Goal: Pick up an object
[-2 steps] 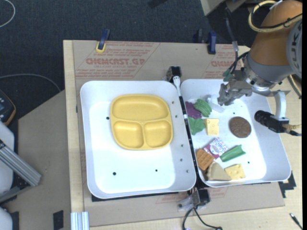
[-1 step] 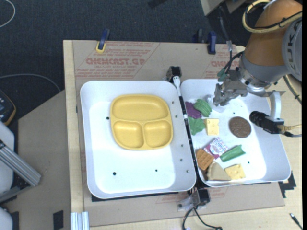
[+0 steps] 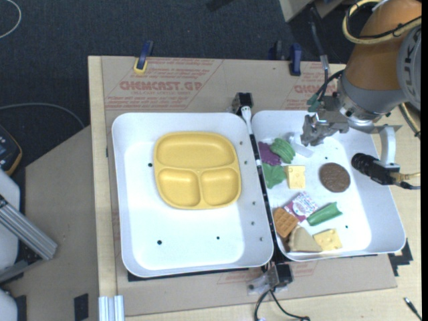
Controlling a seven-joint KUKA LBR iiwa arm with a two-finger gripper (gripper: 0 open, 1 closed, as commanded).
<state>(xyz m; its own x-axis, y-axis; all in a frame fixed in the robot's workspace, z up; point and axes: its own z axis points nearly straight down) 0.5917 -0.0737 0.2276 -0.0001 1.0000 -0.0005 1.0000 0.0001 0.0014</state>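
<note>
End effector (image 3: 313, 134) hovering over right bin (image 3: 384, 212), near green toy (image 3: 283, 148); finger state unclear, can't tell. Nothing lifted, grasp still pending.

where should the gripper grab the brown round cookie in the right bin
Take the brown cookie across its rim, coming straight down from above. It lies flat and apart from the other food, with bare bin floor all round, so fingers can likely straddle it from either side.

brown bench (image 3: 200, 79) carrying left bin (image 3: 134, 199) and right bin (image 3: 374, 212) side by side.
</note>
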